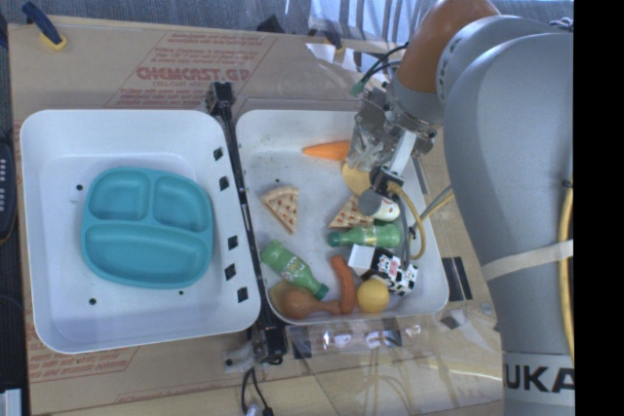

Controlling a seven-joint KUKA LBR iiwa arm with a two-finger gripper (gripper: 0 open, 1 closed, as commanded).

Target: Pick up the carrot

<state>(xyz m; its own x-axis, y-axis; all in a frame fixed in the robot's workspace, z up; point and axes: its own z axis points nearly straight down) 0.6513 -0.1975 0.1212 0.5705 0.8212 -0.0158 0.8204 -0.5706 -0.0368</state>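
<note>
A: Item one, the carrot (326, 150)?

B: Orange, lying flat near the far wall of the right bin (255, 136); thick end toward the arm, pointed end toward the divider between the bins; bare bin floor in front of it.

A: The claw (373, 154)?

B: Low over the right bin, just beside the carrot's thick end; whether it touches the carrot I cannot tell; how far it stands apart I cannot tell either, since wrist and cables cover it; nothing seen between its tips. Grey arm (507, 161) with orange band (444, 39) reaching in from the right.

A: Remaining contents, right bin?

B: One yellow lemon-like piece (353, 176) under the claw; two waffle wedges, one (282, 207) mid-bin, one (349, 214) nearer the arm; two green bottles, one (368, 236) lying crosswise, one (294, 269) toward the near corner; one red sausage (343, 283); one yellow ball (372, 295); one brown drumstick-like piece (296, 303) at the near wall; one black-and-white cow-patterned carton (394, 270) by the ball.

A: Left bin (39, 239)?

B: One teal divided plate (146, 225), three compartments, lying flat mid-bin.

A: Support?

B: Table (107, 63) covered in printed brown cardboard; both bins side by side on it, joined by black clips (220, 96).
</note>
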